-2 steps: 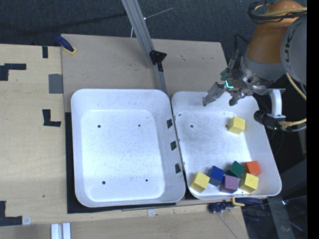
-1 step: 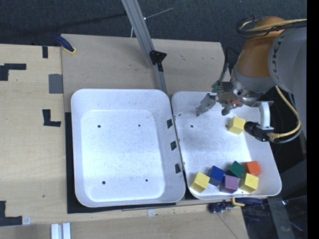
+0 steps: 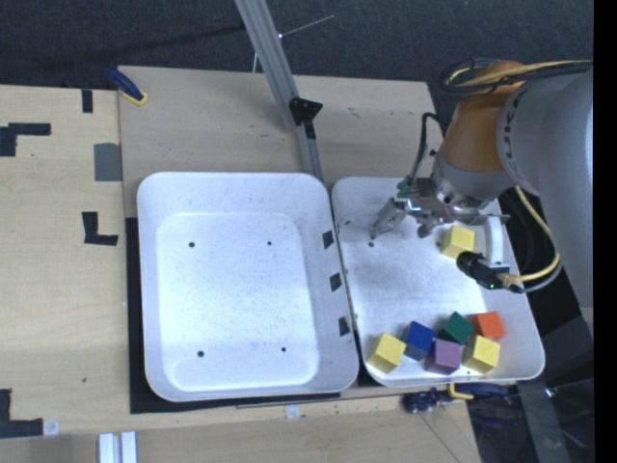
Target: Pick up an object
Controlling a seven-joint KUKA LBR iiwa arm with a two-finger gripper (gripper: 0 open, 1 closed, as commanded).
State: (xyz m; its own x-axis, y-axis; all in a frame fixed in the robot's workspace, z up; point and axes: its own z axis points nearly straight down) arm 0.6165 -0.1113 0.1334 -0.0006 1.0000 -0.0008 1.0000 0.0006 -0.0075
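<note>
Over the right bin's far half hangs the hand, its two fingers spread apart with nothing between them, tips just above the white floor. On the desk, the left bin sits touching the right bin along their shared edge. A yellow block lies just right of the hand, close under the wrist. Along the right bin's near edge sits a cluster: a yellow cube, a blue cube, a purple cube, a green cube, another yellow cube and an orange cube toward the near right corner.
</note>
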